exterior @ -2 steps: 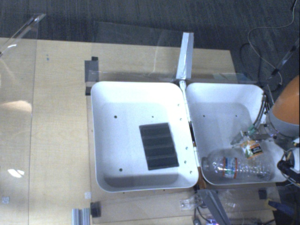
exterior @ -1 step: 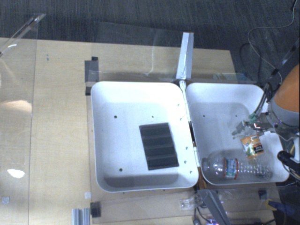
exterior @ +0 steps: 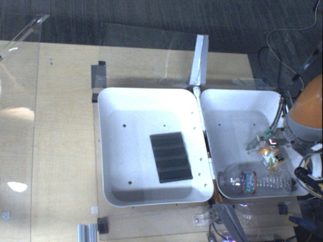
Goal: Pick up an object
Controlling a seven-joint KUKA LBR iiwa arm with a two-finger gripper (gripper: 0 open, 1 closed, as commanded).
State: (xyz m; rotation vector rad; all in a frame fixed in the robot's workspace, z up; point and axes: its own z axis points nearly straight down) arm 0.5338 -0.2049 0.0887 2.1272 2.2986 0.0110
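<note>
In the left bin (exterior: 116,135) a flat black ribbed pad (exterior: 171,157) lies near the middle. A clear plastic bottle (exterior: 255,181) with a blue label lies on its side along the front wall of the right bin (exterior: 232,110). Just above it sits a small orange, yellow and green item (exterior: 271,157). My gripper (exterior: 265,142) reaches in from the right and hangs low directly over that small item, touching or nearly touching it. The gripper's tip blends into the item, so I cannot make out a grasp. The orange wrist band (exterior: 309,107) sits above the bin's right wall.
A grey metal post (exterior: 199,59) stands behind the seam between the two bins. Cables (exterior: 303,49) hang at the right, by the arm. Black brackets (exterior: 100,72) hold the left bin's corners. Wooden bench (exterior: 50,135) stretches off to the left.
</note>
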